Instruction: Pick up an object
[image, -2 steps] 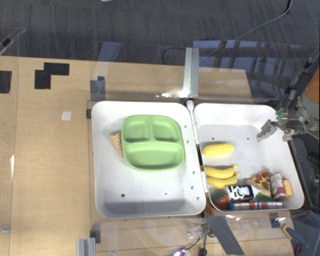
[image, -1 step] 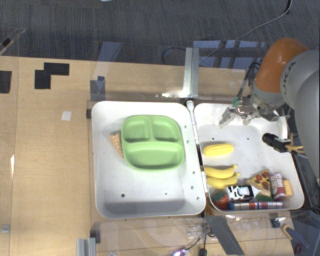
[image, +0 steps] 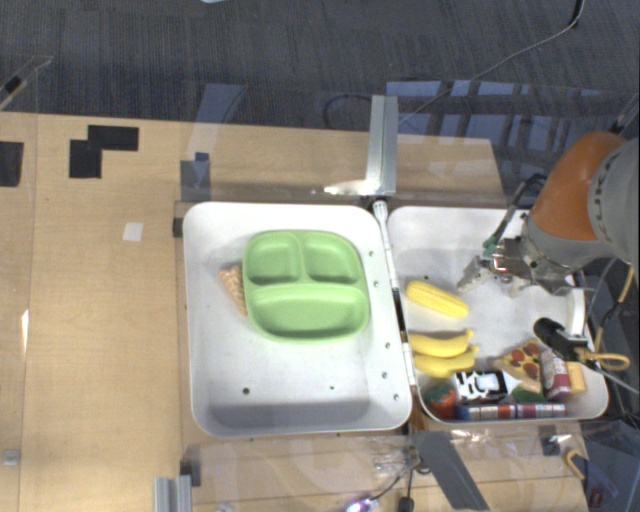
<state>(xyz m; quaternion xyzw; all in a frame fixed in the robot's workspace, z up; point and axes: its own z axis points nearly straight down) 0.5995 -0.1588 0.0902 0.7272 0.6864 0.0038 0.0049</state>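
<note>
While the arm reaches in from the right, things stand thus:
Claw: over the right bin, its fingers apart, nothing between them.
Corn cob: just left of and below the claw.
Bananas: near the bin's lower left.
Green tray: in the left bin.

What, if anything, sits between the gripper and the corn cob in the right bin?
Nothing visible. The gripper hangs over bare floor of the right bin, and the corn cob lies just to its lower left. The bananas sit beyond the cob.
</note>
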